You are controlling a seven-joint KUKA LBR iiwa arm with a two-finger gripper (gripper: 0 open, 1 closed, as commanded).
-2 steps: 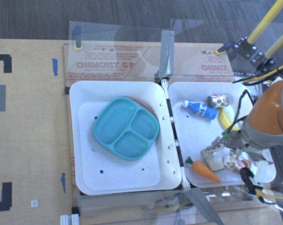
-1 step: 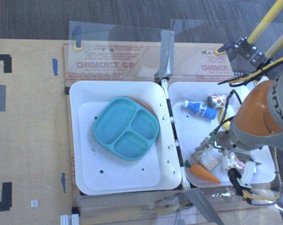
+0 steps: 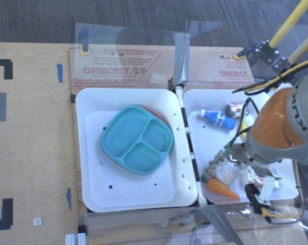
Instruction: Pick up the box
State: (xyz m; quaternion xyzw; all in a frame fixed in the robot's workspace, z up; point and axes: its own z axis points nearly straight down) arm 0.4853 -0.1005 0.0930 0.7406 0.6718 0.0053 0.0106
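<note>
Box, small and patterned, lies by the lower left corner of the right bin, just beside the carrot; we judge it light, stiff, best pinched across flat sides; whether the gripper is spread or pressed together we cannot tell

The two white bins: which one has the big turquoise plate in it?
The left bin; the divided turquoise plate lies there, while the right bin holds small items.

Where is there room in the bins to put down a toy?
The left bin has bare floor along its near edge and its left side, around the teal divided plate. The right bin is crowded: blue bottle, carrot and the arm over it.
</note>
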